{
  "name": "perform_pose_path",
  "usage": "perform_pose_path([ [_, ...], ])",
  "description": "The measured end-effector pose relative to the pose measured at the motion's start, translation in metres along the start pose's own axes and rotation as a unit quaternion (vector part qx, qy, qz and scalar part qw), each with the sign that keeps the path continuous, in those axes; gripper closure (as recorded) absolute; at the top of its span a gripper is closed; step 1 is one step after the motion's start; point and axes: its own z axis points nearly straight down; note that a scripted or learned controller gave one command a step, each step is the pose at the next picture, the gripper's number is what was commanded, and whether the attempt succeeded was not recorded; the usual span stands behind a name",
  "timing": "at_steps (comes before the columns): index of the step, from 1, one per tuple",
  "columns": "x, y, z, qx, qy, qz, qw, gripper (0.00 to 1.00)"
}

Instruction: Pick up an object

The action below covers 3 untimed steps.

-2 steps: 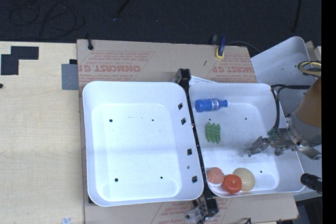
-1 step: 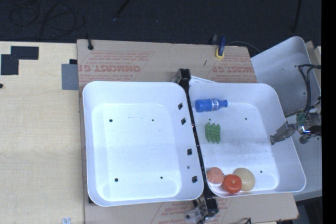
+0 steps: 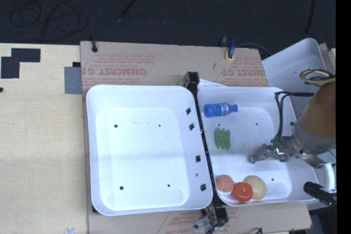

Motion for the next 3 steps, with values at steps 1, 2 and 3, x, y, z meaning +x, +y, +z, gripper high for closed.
perform_pose_path([
  [1, -0.002, -0.001, -0.016, 0.002, 0.001, 0.002, 1.0000, 1.00],
  [2, -0.003, -0.027, -0.140, -0.001, -0.001, 0.001, 1.0000, 1.00],
  [3, -0.003, -0.031, -0.165, 0.000, 0.000, 0.000, 1.0000, 1.00],
])
